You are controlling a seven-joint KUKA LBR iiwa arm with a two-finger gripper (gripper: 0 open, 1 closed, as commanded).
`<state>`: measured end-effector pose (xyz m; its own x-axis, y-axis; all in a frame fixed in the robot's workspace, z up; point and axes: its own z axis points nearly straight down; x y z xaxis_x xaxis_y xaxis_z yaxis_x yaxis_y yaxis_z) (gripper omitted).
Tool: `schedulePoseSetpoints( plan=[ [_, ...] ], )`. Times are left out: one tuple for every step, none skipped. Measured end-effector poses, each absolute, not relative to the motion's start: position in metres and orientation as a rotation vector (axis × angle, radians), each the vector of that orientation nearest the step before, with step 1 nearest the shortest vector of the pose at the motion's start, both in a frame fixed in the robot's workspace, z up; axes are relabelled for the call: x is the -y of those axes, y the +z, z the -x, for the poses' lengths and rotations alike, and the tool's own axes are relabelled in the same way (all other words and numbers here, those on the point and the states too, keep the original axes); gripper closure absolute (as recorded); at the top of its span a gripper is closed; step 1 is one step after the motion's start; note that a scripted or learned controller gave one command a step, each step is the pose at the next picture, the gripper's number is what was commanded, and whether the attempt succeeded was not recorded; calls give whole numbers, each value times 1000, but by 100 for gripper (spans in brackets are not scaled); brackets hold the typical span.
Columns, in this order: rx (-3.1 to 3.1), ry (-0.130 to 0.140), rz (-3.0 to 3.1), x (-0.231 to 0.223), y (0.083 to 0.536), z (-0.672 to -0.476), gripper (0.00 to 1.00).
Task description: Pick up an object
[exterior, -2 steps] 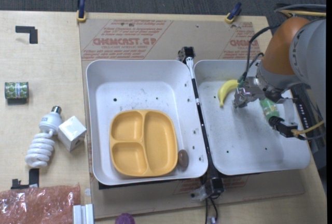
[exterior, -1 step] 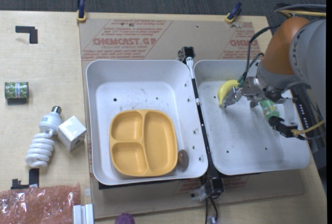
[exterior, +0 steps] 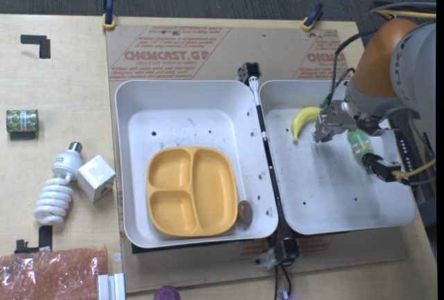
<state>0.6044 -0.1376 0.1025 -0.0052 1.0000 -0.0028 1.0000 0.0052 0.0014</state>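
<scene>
Red "CHEMCAST GP" lettering marks the sheet (exterior: pixel 173 48) under both bins. The gripper (exterior: pixel 325 133) hovers in the right bin (exterior: pixel 333 212), beside the banana (exterior: pixel 302 120) near its far-left corner; whether it grips anything cannot be told.

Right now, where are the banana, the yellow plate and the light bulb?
banana (exterior: pixel 302 121): camera view, middle of its curved body, in the right bin.
yellow plate (exterior: pixel 192 190): camera view, the ridge between compartments, in the left bin.
light bulb (exterior: pixel 53 197): camera view, its white spiral, on the bench.

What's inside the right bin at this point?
Right bin holds a banana and a green bottle, partly covered by the arm. The gripper hangs beside the banana.
</scene>
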Motion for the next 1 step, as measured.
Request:
schedulePoseSetpoints(
  plan=[
    [-2225, -2, -2214, 138, 103, -604, 0]
  ],
)
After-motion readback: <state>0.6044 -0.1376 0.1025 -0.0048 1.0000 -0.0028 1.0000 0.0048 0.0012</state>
